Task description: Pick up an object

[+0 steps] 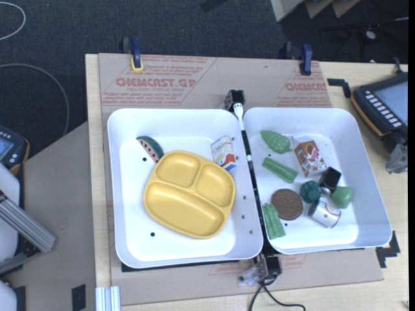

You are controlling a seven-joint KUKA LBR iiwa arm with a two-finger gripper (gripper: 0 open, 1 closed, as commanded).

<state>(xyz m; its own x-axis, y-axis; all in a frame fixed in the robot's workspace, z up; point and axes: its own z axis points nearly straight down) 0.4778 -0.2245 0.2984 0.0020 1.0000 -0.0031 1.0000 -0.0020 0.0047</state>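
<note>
The left bin [123, 173] holds a yellow divided plate [189, 193], a watermelon slice toy [150, 148] at its upper left, and a small white carton [223, 152] at its upper right. In the right bin [363, 167] lie a bumpy green toy [275, 140], a green stick [279, 169], another green piece [272, 221], a brown round cookie [286, 203], a red-and-white packet [309, 157], a black block [330, 177], a dark teal ball [310, 191], a light green lump [343, 195] and a small silver can [325, 213].
Both bins rest on a cardboard sheet [162, 83] held by blue clamps [135, 52] at the back edge. A tablet-like device [386, 105] sits at the right. A cable [259, 290] runs off the front between the bins.
</note>
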